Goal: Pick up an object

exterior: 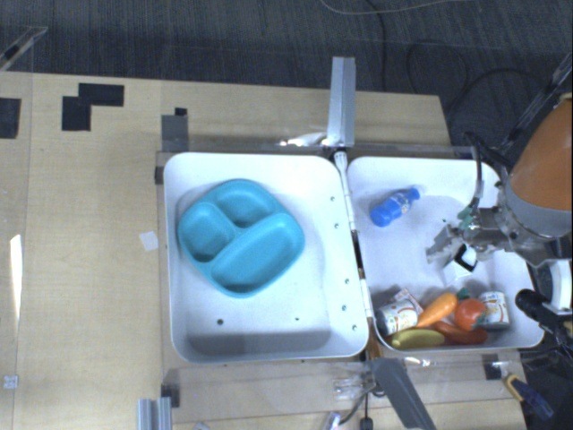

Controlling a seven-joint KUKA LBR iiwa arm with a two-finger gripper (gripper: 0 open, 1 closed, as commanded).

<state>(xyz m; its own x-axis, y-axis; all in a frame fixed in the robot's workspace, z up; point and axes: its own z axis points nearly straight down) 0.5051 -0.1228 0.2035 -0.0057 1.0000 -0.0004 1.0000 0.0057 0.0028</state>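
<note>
- Closest to the camera, along the near edge of the right bin (421,179), there's a little pile of stuff: a small can (400,313) on its side, a yellow banana-looking piece (417,338), an orange carrot (436,309), a red tomato-ish thing (468,313) and a second small can (494,310) at the right end. They're all bunched up and touching or nearly touching.
- The left bin (313,195) sits right beside it, sharing the middle divider. It holds a blue divided plate (240,235), sitting a bit left of center and turned at an angle.
- A little further back in the right bin, the gripper (458,245) hangs over the white floor just above that pile, on the bin's right side. Can't honestly tell how the pincer is set from this angle, it's a blur of grey metal. Nothing visibly sits in it.
- The arm (544,173) comes in from the right, with the orange part above the wrist.
- Further back again, a blue bottle (394,206) lies on its side near the divider, well apart from the gripper and from the pile.
- Past the bins there's the wooden bench (81,240), then dark carpet with a cable (394,7) looping across it.
</note>
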